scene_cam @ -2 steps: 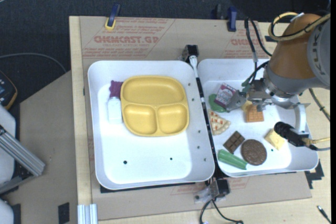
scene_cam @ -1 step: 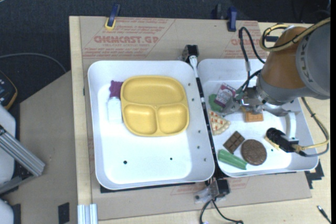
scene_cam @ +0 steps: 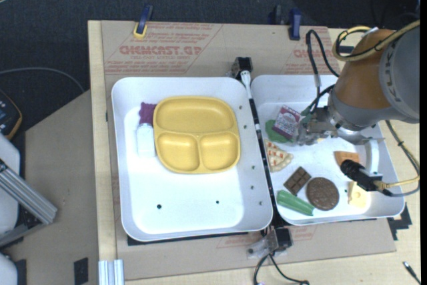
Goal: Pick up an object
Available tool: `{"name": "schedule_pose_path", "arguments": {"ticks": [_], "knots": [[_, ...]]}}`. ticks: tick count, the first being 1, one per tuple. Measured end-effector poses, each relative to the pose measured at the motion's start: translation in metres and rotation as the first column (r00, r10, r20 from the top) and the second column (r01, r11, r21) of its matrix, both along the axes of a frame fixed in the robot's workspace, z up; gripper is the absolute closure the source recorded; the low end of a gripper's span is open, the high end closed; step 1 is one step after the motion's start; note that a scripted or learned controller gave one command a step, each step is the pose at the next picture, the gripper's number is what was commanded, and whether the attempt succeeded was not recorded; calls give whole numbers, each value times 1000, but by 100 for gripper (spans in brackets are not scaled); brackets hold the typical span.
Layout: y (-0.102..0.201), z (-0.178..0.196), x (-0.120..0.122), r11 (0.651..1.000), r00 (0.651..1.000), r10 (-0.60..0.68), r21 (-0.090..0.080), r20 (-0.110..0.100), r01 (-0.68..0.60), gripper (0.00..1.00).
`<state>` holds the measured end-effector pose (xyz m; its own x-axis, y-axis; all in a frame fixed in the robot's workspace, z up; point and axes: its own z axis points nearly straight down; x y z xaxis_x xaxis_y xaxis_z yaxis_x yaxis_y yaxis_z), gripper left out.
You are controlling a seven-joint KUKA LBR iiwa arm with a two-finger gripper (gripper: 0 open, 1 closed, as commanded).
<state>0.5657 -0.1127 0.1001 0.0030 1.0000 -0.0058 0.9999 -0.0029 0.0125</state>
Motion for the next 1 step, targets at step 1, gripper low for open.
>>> {"name": "schedule_pose_path", "arguments": {"ticks": [1], "knots": [[2,54,-9,1000,1000,3,4,-6,-3,100]]}}
